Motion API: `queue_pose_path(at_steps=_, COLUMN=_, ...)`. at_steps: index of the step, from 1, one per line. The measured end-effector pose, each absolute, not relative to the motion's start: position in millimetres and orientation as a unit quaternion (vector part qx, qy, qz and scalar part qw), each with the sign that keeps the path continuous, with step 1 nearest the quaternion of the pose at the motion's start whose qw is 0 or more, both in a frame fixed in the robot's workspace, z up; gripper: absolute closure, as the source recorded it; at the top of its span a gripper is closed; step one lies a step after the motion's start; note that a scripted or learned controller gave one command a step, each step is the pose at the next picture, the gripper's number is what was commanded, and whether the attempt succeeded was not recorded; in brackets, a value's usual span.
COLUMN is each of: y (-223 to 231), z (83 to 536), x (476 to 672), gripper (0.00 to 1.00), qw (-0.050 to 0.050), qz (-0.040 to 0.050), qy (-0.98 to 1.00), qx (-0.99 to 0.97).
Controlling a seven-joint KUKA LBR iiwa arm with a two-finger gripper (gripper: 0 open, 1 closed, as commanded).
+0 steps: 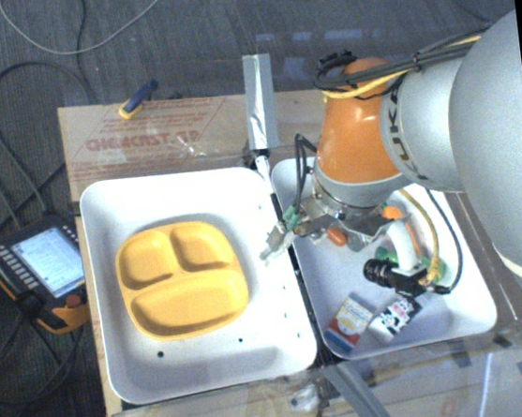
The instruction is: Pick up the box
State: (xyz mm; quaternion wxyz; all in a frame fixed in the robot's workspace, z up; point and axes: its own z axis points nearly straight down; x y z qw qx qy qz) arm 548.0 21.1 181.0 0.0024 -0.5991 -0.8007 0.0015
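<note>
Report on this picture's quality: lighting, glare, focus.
Camera view: even, soft light with faint shadows; the left bin looks washed out near white; the arm's grey shell close to the lens is blurred; the yellow tray is sharp; print on the box is unreadable.

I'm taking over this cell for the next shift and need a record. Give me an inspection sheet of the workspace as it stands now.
Surface: left bin and right bin, white, side by side on the bench.
Job's things: box lies near the front of the right bin, not held.
Clutter: yellow divided plate in the left bin; small black-and-white item next to the box.
Grippers: gripper hangs over the rim between the bins, apart from the box.
Cables: loose cables on the carpet behind the bench.
Surroundings: teach pendant on the floor at left; blue-and-yellow tool on the cardboard sheet.
</note>
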Motion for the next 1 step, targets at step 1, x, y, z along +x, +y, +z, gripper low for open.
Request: queue_pose_path(at_steps=1, y=-63.6, z=223.2, x=521.5, gripper=0.0, qw=0.0, qz=0.0022, qy=-0.818, qx=-0.576)
